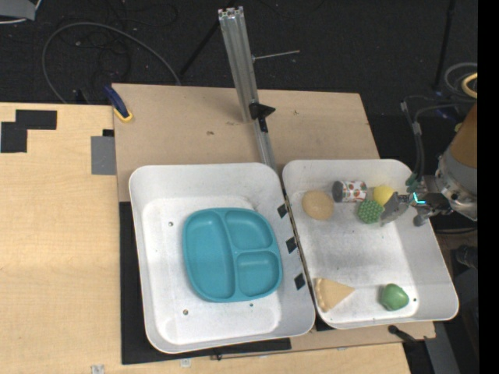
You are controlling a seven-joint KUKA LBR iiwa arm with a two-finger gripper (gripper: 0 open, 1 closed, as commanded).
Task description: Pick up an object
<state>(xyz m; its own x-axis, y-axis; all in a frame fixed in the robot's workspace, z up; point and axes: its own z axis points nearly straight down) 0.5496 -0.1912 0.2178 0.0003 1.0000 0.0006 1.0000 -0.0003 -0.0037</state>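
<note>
Bench: pale wood tabletop (pixel 54 232) with a tan board (pixel 312 127) behind the bins, dark floor and loose cables beyond at 12 o'clock.
Left bin (pixel 156 201): shallow and white, holding a teal divided plate (pixel 231 253) near its middle.
Right bin (pixel 425 259): shallow and white, touching the left bin along its 9 o'clock side.
Objects, upper row: a tan rounded lump (pixel 317 205) at about 10 o'clock in the right bin, then a small patterned can (pixel 350 191) on its side, a knobbly green ball (pixel 369 212) and a yellow piece (pixel 383 194), these last three close together toward 1 o'clock.
Objects, lower row: a tan wedge (pixel 334 293) at 7 o'clock, a smooth green object (pixel 394 296) at 5 o'clock.
Arm: enters from 3 o'clock, low over the right bin's rim.
Gripper (pixel 405 202): just beside the green ball and yellow piece, on their 3 o'clock side; nothing visibly between it, and I cannot tell its state.
Post (pixel 240 65): metal rail rising at 12 o'clock behind the bins.
</note>
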